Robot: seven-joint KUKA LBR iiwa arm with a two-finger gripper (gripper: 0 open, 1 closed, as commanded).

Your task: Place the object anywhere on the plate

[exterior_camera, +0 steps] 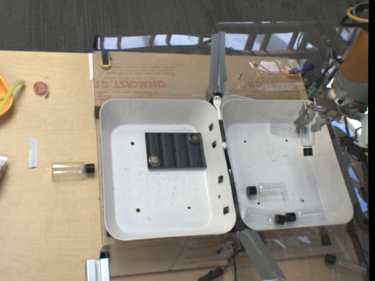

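The grey arm with the orange band [354,69] reaches in from the right over the far right corner of the right-hand shallow white bin [328,174]. Its two-finger gripper [305,123] is clamped on the upper end of a clear plastic vial with a black cap [306,138]. The vial hangs roughly upright below the fingers [301,119], cap downward, above the floor of that bin near its right wall. This held vial is well apart from the black ridged rectangular plate [176,151], which lies flat in the far half of the left-hand shallow white bin [117,215]. Two small round silvery pieces sit on the plate, one at its far right corner [194,138] and one near its near left corner [154,160]. In the right bin, a second clear capped vial [266,190] lies on its side in the near half. Further clear vials with black caps [282,218] rest along the near wall. Another faint clear tube [282,128] lies just left of the gripper. Both bins stand on brown printed cardboard [152,78]. On the wooden bench top [47,227] to the left, a clear vial with a black cap [71,169] lies on its side. A small pale strip [33,153] and a small round pinkish disc [40,88] lie farther back. An orange bowl [3,98] sits at the left edge.
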